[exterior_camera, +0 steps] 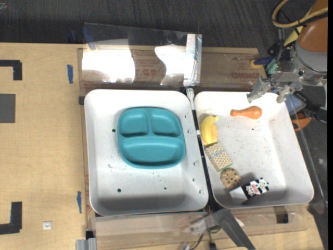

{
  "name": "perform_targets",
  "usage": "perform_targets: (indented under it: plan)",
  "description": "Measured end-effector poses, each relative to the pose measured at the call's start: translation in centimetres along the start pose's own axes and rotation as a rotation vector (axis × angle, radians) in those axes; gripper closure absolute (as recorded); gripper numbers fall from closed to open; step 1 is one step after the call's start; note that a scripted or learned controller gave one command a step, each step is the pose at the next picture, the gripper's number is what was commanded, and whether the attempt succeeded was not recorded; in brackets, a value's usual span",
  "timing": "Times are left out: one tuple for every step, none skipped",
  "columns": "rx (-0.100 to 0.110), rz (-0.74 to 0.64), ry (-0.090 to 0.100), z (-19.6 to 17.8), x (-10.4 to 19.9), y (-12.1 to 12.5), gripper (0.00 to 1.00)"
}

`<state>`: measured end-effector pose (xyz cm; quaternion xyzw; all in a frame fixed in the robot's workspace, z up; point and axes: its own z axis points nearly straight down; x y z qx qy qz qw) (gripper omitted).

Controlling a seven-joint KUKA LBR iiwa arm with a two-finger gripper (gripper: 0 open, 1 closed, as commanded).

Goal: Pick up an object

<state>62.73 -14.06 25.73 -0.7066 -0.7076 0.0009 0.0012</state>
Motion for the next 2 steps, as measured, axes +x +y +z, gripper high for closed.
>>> perform_targets:
  plan:
    - [0.001,-0.12,0.001,2.2,2.7,-0.7,0.0]
    - [-0.008,-0.211,-0.002,16.1,-0.2,0.4,0.0]
